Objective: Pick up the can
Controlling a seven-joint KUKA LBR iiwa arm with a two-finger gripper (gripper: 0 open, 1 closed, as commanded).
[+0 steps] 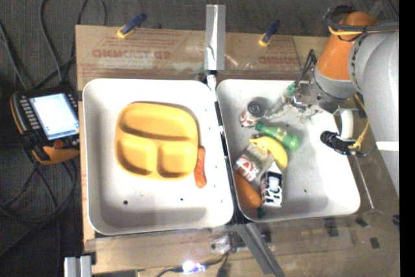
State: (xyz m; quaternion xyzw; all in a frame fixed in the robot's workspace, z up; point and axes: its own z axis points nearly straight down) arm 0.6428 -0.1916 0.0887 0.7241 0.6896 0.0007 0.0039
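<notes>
1. Dark carpet strewn with cables surrounds the worktop (155, 52).
2. The tool (299, 100) hangs over the right bin's (337, 194) far right; whether its grip is apart, I cannot tell.
3. The can (255, 106) lies just left of it, apparently tipped leftward.
4. Also there: banana (273, 147), green bottle (280, 135).
5. The left bin (97, 159) holds a yellow tray (155, 139).

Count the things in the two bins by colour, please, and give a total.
Yellow: 2, tray and banana
Orange: 2, hot dog and carrot
Green: 1, bottle
Red-white: 2, cans
Black-white: 1, carton
Total: 8
</notes>
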